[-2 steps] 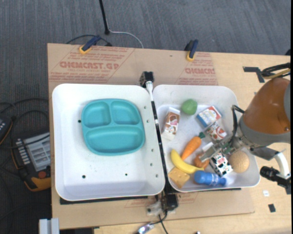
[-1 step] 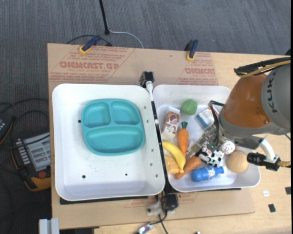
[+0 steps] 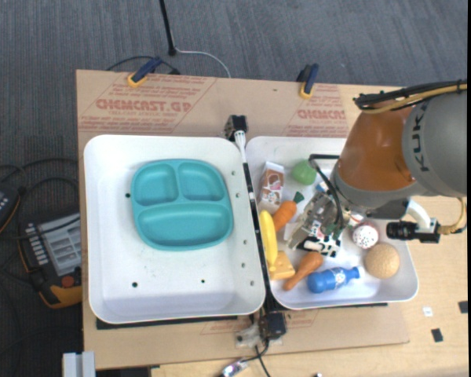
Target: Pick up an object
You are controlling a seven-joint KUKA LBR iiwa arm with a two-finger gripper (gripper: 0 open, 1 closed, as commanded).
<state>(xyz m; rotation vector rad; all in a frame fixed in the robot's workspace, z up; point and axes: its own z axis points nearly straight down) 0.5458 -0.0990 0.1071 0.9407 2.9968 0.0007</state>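
Toys [image 3: 312, 267] crowd the right bin [image 3: 404, 289]; gripper [image 3: 320, 220] hovers low among them, finger state indiscernible, descent and closure pending.

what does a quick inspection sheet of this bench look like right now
surface: cardboard-covered bench bearing two white bins, left bin and right bin
job's things: right bin holds a banana, two carrots, blue bottle, tan ball, green item
clutter: teal divided tray in left bin
grippers: gripper low over the toy pile; grasp unclear
cables: black cable on the floor
surroundings: grey carpet, yellow clamps, electronics at left
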